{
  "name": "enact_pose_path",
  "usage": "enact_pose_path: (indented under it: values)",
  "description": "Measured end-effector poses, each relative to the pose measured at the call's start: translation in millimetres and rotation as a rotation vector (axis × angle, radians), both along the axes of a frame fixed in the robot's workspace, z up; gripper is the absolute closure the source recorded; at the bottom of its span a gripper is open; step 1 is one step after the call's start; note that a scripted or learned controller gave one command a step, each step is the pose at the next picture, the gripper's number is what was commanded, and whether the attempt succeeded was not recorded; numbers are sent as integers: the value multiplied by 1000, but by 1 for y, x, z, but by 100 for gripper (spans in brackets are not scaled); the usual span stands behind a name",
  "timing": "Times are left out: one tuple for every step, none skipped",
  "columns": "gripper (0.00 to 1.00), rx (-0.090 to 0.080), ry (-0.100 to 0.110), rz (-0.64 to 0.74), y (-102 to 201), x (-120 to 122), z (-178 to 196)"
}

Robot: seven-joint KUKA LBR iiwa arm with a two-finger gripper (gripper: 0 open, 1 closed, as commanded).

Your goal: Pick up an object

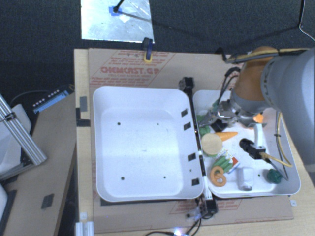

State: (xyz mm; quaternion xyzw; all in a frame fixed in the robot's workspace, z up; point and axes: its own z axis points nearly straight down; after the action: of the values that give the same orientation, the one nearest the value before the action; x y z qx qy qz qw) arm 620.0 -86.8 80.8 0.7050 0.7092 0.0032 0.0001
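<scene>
You have two white bins side by side, the left bin (142, 146) and the right bin (256, 193). In the right one lie one carrot (229, 135), one pale disc (211, 144), one orange ring (218, 177) and one dark green lump (274, 176). The claw (215, 121) sits low just beside the carrot; you cannot tell whether it is clenched or released.

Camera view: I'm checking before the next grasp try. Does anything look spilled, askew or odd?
Nothing looks spilled or broken. The toys, among them a carrot, a pale disc and an orange ring, lie crowded inside the right bin, none over its rim. The gripper hangs close above them.
</scene>
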Motion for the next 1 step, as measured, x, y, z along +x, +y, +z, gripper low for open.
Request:
enact_pose_path:
  values:
    - [100,-5,-11,-1,-4,3,20]
